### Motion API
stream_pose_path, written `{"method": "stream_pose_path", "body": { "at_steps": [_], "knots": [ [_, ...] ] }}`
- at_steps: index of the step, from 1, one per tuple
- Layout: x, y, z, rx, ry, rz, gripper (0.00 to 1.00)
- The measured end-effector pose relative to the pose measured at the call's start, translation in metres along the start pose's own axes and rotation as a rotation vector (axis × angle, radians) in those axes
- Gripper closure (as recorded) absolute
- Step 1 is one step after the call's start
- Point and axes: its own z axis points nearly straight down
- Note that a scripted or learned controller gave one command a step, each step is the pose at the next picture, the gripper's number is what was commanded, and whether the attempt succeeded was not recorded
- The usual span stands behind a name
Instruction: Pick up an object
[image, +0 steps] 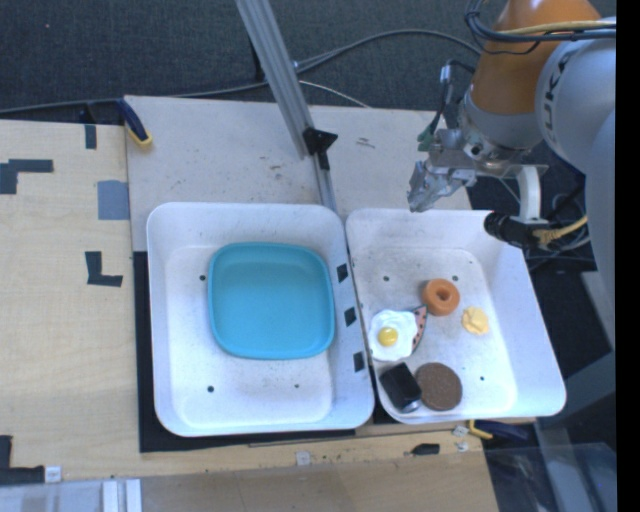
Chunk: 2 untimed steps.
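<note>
Hangs over the upper rim of the right bin (520, 300), toward the upper right of the frame: the end effector (428, 192), grey, nothing visible between its tips. Cannot tell whether clenched or released; too small and dark at that angle. Well apart from every candidate object, so probably poised above the bin before a descent, high enough to clear the wall.

Clustered in the lower half of that right bin, all the loose pieces: an orange ring like a doughnut (441, 296), a small yellow piece (476, 321) just beside it to the right, a toy fried egg (394, 334) touching a thin pinkish strip (420, 326), and lower down a black block (400, 386) touching a brown disc (438, 387). Crowded together, hence a likely awkward grasp for the egg or the block; easier for the ring or the yellow piece, standing more apart.

In the left bin (180, 300), lying flat near the centre, a blue square plate (271, 300). Beneath both bins, the pale surface (200, 150), with a metal post (290, 90) rising across the upper middle.
</note>
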Motion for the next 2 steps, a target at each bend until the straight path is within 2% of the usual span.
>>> {"method": "stream_pose_path", "body": {
  "at_steps": [1,2],
  "knots": [
    [0.037,-0.024,0.013,0.002,0.0,0.0,1.0],
    [0.088,-0.045,0.01,0.0,0.001,-0.002,1.0]
  ]
}}
